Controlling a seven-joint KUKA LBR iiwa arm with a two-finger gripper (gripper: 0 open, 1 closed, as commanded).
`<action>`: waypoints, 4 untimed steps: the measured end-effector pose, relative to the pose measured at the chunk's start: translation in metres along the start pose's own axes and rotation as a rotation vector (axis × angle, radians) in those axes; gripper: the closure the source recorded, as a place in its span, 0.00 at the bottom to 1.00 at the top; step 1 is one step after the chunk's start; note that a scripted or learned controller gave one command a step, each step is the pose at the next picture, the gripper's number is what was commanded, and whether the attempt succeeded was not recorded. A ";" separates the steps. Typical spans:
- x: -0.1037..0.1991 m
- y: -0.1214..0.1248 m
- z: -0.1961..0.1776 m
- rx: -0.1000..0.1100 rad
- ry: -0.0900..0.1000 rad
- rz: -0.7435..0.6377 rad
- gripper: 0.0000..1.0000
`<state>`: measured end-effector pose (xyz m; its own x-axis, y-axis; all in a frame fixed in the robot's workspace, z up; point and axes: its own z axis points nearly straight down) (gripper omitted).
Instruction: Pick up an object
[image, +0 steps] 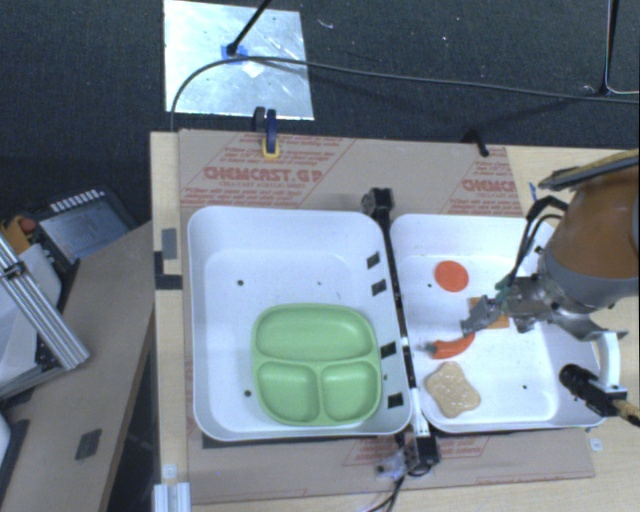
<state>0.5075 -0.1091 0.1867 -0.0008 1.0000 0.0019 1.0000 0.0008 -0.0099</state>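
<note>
Gripper (480, 316) is hovering low in the right bin (500, 232), jaw state impossible to tell, nothing lifted yet; orange curved piece (452, 346) is lying just below-left, grasp and lift remaining.

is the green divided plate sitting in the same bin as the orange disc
No, the green divided plate lies in the left bin; the orange disc is in the right one.

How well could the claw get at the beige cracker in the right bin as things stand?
Probably well: the beige cracker lies flat and uncovered in the right bin, just below the claw, with the orange carrot piece between them.
</note>
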 end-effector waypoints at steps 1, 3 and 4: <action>0.000 0.003 -0.005 -0.010 -0.002 -0.002 0.00; 0.007 -0.003 0.104 -0.009 -0.001 0.001 0.00; 0.007 -0.002 0.091 -0.012 -0.002 0.000 1.00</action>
<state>0.5046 -0.1021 0.0952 -0.0012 1.0000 0.0000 1.0000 0.0012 0.0023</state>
